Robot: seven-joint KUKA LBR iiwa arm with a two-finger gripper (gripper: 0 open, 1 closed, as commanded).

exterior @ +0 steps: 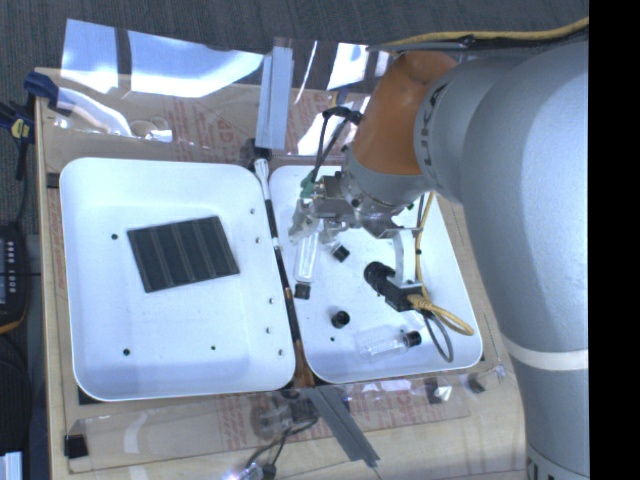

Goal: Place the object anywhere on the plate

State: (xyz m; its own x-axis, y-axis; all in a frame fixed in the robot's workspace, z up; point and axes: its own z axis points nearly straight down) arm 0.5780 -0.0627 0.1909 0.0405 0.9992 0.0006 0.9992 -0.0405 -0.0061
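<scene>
Gripping clear tube (306,251) between fingers (318,215)

Arm (480,118) covers right bin (455,298); left bin (80,268) lies open around dark plate (185,253).

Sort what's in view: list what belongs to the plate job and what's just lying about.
Belongs to the job:
- dark ribbed plate in the left bin
- pincer over the right bin
- candidate objects there: clear vial, small black knob

Lying about:
- shiny sheet behind the bins
- blue clamp
- black device at the left edge
</scene>
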